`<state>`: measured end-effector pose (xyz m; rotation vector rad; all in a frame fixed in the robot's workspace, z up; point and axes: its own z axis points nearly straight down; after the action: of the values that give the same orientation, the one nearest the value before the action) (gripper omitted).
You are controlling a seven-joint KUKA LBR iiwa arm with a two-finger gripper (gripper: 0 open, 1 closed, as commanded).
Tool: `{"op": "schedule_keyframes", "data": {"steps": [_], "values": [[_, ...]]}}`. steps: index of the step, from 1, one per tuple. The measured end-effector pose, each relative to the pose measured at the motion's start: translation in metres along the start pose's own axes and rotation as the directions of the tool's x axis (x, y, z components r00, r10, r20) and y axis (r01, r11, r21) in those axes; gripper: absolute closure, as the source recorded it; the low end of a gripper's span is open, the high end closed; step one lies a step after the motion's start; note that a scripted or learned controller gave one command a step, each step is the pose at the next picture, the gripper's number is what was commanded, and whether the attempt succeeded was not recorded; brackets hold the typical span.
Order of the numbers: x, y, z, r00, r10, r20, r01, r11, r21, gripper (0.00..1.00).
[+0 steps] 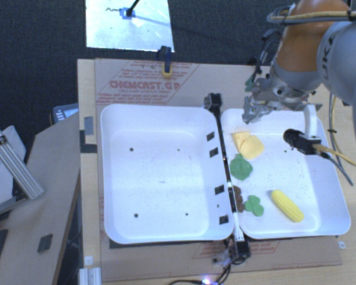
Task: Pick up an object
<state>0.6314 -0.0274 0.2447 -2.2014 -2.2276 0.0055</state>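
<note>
The gripper [253,113] hangs over the far left corner of the right bin [326,218], just above the yellow piece [248,145]; its state cannot be told. In that bin a green leaf [241,167] lies just nearer than the yellow piece, with a small green piece [254,205] and a corn cob [286,205] by the near wall. The left bin [160,171] sits alongside.

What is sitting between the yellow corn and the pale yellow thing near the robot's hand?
In the camera view, only bare white bin floor lies between the corn and the pale yellow piece. The green leafy piece sits just left of that line.
</note>
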Motion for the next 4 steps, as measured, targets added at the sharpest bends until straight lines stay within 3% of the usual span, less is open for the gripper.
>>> {"op": "schedule_keyframes", "data": {"steps": [1,2,3,4], "values": [[0.074,0.04,-0.086,1.0,0.0,0.003,0.0,1.0,-0.023,1.0],[0.173,0.038,-0.181,1.0,-0.001,0.001,0.001,1.0,-0.023,1.0],[0.249,0.012,-0.057,1.0,0.001,0.004,-0.001,1.0,0.0,1.0],[0.263,0.04,-0.136,1.0,0.005,0.001,-0.005,1.0,-0.019,1.0]]}}
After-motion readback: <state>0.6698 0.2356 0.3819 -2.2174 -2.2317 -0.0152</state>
